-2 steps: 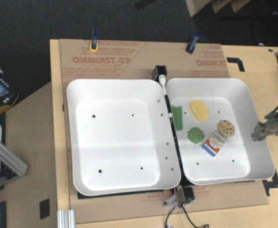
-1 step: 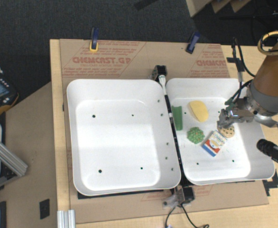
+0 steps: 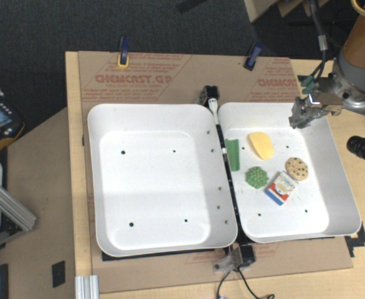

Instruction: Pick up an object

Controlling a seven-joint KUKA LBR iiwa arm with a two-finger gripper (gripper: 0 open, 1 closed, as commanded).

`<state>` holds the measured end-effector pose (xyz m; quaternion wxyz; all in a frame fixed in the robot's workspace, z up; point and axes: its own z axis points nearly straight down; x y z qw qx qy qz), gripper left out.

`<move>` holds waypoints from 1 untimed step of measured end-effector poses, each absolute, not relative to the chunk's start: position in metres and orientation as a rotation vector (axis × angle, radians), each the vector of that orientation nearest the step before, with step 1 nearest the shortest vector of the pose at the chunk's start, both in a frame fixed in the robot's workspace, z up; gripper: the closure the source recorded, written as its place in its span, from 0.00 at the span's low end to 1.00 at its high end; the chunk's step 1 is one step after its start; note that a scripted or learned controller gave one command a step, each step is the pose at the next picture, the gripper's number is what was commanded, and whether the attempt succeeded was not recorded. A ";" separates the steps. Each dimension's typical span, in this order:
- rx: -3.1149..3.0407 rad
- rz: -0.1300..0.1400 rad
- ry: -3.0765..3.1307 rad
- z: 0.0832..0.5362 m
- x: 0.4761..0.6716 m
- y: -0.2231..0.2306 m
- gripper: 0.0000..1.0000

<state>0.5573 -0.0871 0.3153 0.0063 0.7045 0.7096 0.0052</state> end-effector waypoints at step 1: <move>2.233 -0.007 2.217 0.251 0.506 -0.151 1.00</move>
